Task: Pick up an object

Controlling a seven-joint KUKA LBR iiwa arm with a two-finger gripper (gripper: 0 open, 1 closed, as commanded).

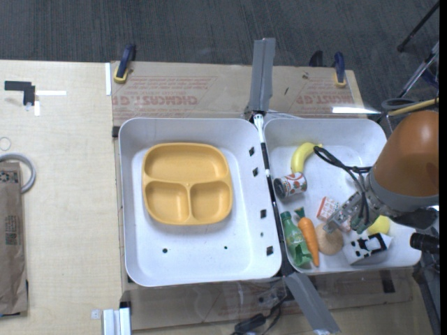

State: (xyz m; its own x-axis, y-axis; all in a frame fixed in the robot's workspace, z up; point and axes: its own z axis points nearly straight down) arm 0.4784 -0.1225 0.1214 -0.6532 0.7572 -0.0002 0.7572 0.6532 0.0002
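Objects crowded the right white bin (363, 128): a curved yellow plastic banana (302, 155) at twelve o'clock, a small red-and-white can (290, 185), an orange plastic carrot (308, 239) at six. My gripper (343, 216) hovered just beside the carrot at its three o'clock (whether released or clenched I could not tell). I judged a straight, centred descent wisest, avoiding neighbours.

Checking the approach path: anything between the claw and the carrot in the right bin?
Nothing visible. The claw hangs just right of the carrot, with a tan round object beside the carrot, below the claw rather than between them.
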